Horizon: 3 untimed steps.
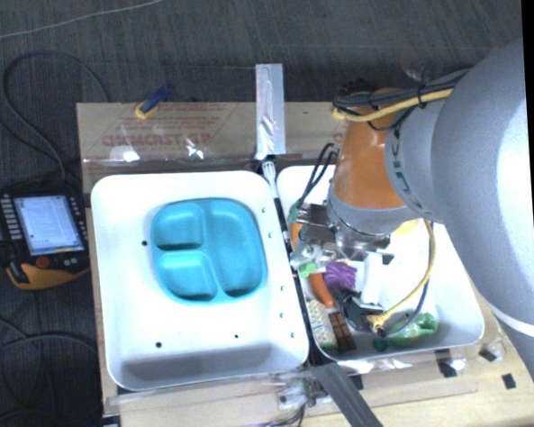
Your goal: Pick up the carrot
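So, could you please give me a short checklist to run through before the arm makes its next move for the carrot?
1. Carrot located: ok, an orange piece near the left wall of the right bin.
2. Carrot free of clutter: not ok, a purple item lies against it, other items close by.
3. Pincer above the carrot: cannot tell, the wrist hides it.
4. Carrot held: cannot tell.
5. Left bin out of the way: ok, it holds a blue divided tray, apart from the arm.
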Motion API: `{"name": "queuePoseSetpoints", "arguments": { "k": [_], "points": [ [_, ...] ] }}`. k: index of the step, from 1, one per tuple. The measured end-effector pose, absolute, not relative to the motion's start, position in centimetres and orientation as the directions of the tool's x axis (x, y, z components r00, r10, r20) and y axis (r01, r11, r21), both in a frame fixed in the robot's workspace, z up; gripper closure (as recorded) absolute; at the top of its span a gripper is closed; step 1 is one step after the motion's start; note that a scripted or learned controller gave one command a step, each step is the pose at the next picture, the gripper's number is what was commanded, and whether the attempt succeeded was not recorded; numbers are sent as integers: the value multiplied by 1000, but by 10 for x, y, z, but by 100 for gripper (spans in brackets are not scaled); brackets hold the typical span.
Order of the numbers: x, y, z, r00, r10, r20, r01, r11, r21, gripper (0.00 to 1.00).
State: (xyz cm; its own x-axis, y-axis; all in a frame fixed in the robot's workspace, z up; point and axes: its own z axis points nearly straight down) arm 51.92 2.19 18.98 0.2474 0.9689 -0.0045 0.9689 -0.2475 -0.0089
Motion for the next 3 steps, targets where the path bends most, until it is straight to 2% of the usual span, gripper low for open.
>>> {"name": "queuePoseSetpoints", "arguments": {
  "k": [1, 2, 3],
  "points": [
    [523, -76, 183, 74, 997, -3, 997, -74, -4, 100],
    [496, -12, 182, 180, 984, -1, 984, -180, -6, 100],
    [498, 20, 182, 456, 890, -5, 890, -456, -6, 100]
  ]
}}
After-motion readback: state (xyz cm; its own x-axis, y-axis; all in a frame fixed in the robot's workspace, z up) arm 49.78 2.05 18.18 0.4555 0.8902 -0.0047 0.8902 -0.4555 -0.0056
